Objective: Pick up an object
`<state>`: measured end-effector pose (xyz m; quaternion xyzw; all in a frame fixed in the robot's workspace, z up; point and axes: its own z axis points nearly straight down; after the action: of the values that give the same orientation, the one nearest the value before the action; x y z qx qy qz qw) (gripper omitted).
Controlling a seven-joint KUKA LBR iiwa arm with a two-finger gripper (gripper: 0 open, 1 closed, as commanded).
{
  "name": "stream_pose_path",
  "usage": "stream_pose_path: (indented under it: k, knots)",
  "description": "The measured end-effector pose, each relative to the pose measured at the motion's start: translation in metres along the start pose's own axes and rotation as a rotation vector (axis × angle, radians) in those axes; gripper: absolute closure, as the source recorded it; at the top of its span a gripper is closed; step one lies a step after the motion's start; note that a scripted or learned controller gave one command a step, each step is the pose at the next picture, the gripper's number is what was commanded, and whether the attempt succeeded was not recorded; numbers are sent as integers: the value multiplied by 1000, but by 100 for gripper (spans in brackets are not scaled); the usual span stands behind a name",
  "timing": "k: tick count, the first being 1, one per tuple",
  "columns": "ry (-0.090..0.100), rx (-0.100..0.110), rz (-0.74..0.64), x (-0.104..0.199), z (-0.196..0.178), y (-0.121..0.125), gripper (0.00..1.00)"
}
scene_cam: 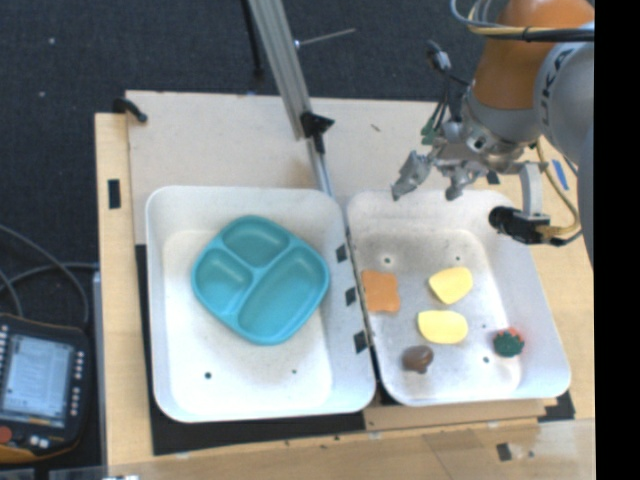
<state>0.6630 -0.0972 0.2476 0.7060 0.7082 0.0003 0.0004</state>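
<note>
My gripper (432, 183) hangs over the far rim of the right bin (530, 278), its two fingers spread apart and open with nothing between them. Lower in that bin lie an orange square piece (380, 291), two yellow pieces (451, 285) (441, 326), a brown lump (418, 358) and a small green and red item (509, 342). All of them lie nearer the camera than the gripper and apart from it.
The left bin (180, 368) holds a teal divided plate (262, 278). A slanted metal rail (285, 63) runs down to the gap between the bins. A black cable loop (520, 225) hangs beside the wrist over the right bin's far right rim.
</note>
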Motion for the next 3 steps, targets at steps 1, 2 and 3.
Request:
stream_pose_path:
  k: [1,2,3]
  knots:
    - [-1,0,0,0,0,0,0]
    - [-3,5,5,-12,51,1,0]
    - [-2,5,4,-15,96,-6,0]
